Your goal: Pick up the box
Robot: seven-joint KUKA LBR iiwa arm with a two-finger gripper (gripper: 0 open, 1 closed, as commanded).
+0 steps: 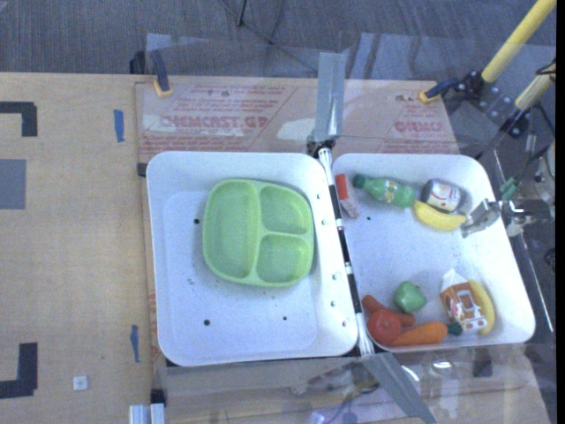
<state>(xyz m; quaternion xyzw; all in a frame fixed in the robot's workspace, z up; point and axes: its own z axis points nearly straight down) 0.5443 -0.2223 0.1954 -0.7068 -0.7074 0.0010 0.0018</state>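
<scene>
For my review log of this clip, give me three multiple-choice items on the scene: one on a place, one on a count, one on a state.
1. Where does the green divided plate lie?
A. In the left bin
B. In the right bin
C. On the bare bench

2. How many compartments has the plate?
A. Two
B. Three
C. Five

3. How does the box stand with the task?
A. Lifted above the bins
B. Set on the plate
C. Resting in the right bin, near its front right corner, beside a banana

Key: 1 A, it sits inside the left bin's rim; 2 B, one long section and two smaller ones show; 3 C, it lies on the bin floor, not yet picked up.
</scene>
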